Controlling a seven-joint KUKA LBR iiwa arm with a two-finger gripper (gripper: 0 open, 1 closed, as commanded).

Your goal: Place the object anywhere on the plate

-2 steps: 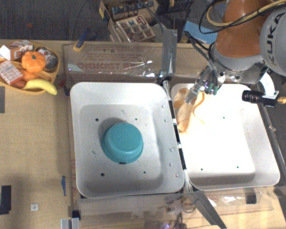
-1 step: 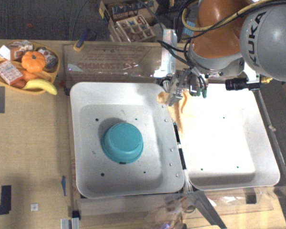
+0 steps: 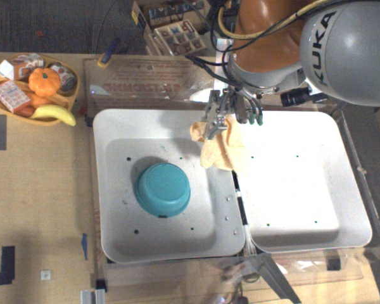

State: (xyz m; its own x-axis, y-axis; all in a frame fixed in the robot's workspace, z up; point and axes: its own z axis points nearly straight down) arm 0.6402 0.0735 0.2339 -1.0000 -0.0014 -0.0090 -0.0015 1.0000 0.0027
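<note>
Far left, off the bins: shallow yellow dish of toy food (image 3: 6, 103) on the wooden bench top (image 3: 38, 201), with a small orange pumpkin (image 3: 44, 82) and a yellow banana (image 3: 54, 113) on it; well apart from the work, no part in the move.

Left bin: shallow white plastic tray (image 3: 114, 233), square-cornered, touching its twin along the centre seam.

Plate: round teal dish (image 3: 163, 189), apparently upside down, alone on the left bin's floor, towards that bin's middle.

Object: limp pale-yellow cloth (image 3: 218, 149), bunched at the top, hanging down over the seam between the two bins, at their upper end; long axis running top to bottom in the view.

Gripper: two-finger metal gripper (image 3: 220, 120) at the end of the grey arm, directly above the cloth.

Jaws: pinched on the cloth's upper edge, yellow fabric showing between the fingers; grip looks thin, on a fold rather than the bulk.

Key relation: plate lying down and to the left of the held cloth, near but not under it; trailing end of the cloth nearer the plate than the gripper itself.

Right bin: second white plastic tray (image 3: 342, 227).

Judgement: carry needs a leftward, nearward shift until the hanging end sits over the teal disc, then release.
</note>
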